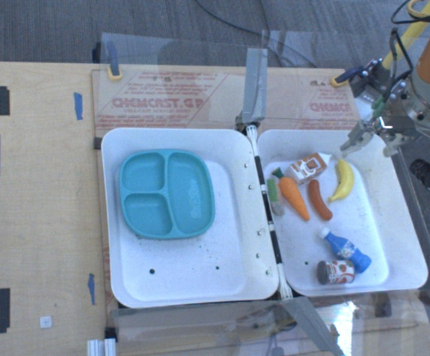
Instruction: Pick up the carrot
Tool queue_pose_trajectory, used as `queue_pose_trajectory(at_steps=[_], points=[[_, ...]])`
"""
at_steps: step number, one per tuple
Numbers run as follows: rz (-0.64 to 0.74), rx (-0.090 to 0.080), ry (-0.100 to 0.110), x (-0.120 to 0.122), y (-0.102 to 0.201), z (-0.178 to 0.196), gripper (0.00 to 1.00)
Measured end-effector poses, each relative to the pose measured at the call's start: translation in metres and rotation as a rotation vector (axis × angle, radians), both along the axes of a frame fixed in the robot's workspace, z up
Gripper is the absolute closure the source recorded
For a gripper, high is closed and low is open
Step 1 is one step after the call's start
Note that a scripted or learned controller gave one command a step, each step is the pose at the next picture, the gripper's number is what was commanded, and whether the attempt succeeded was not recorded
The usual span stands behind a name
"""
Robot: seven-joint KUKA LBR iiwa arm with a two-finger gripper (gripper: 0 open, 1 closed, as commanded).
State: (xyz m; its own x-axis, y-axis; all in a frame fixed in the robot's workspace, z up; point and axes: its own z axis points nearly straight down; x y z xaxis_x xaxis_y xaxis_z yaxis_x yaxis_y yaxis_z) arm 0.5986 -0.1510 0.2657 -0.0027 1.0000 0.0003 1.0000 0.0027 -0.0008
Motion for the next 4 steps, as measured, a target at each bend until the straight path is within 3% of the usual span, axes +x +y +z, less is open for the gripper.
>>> queue_pose_trajectory(at_steps=[1, 2, 3, 4], points=[[0.267, 0.0, -0.001, -0.022, 0.044, -0.149, 0.0], [0.383, -0.001, -0.006, 0.007, 0.047, -0.178, 0.0], [0.378, -0.004, -0.013, 0.008, 0.044, -0.167, 1.0], [0.308, -0.002, -0.004, 0.069, 0.092, -0.079, 1.0]])
